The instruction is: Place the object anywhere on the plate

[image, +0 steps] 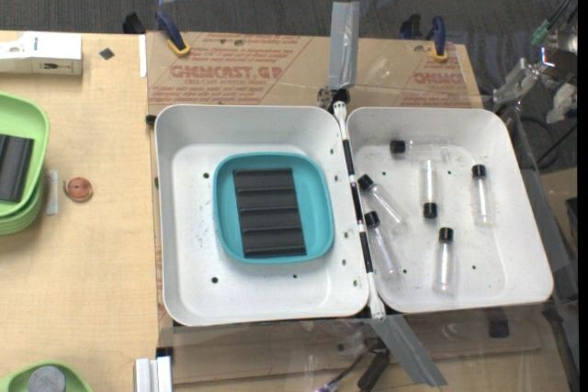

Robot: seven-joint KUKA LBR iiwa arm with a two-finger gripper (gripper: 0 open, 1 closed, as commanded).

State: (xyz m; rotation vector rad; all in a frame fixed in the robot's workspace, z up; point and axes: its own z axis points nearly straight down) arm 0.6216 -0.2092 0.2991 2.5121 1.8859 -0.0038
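Observation:
A teal plate with rounded corners lies in the middle of the left white bin. A black ribbed block rests on the plate and covers most of its floor. In the right white bin lie several clear tubes with black caps. One tube lies near the bin's centre, another toward the right wall. A third lies near the front. Two more tubes lie against the left wall, close to the divider.
Brown cardboard with orange clamps stands behind the bins. On the wooden bench to the left sit a green dish, a white box and a small orange disc. Cables and metal hardware crowd the upper right.

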